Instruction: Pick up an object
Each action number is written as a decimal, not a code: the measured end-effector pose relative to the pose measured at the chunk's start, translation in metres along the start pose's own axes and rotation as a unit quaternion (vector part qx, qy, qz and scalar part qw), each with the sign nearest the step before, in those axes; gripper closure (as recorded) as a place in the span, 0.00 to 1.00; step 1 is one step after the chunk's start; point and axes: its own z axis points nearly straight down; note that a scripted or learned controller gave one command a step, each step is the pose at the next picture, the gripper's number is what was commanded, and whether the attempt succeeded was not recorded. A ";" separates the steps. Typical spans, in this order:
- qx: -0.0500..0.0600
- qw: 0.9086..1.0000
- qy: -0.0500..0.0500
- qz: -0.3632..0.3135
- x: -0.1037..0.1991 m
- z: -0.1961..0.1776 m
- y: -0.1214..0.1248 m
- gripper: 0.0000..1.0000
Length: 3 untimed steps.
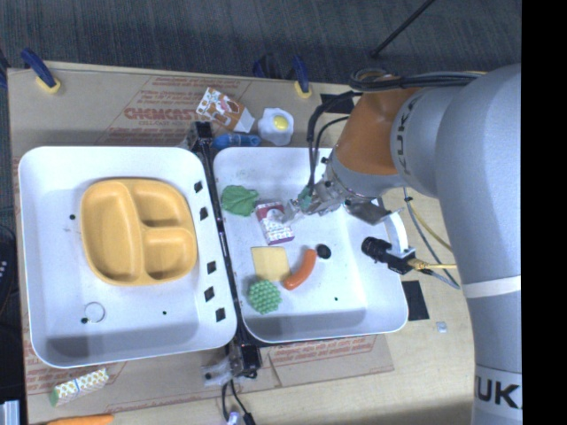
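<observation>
The bench (133, 104) is lying under a printed cardboard sheet and is carrying two shallow white bins side by side, the left bin (35, 237) and the right bin (381, 312), their inner walls touching. Behind the bins, a small printed packet (217, 106), a blue object (236, 139) and a yellow-and-white object (278, 124) are resting on the cardboard. A patterned wrapper (80, 385) is lying near the front left corner, just beside the left bin.

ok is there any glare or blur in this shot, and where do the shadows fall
In the camera view the light is soft and even, with no hard glare on the right bin; the hand looks slightly blurred and its fingers are hard to make out; faint shadows sit under the sausage and along the near wall of the left bin.
</observation>
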 end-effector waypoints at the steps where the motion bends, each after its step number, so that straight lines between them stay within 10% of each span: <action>1: 0.000 1.000 0.000 0.000 0.000 0.000 0.000 0.00; 2: 0.002 0.996 -0.001 0.090 0.041 0.015 0.029 0.00; 3: 0.002 0.996 -0.001 0.088 0.040 0.004 0.029 1.00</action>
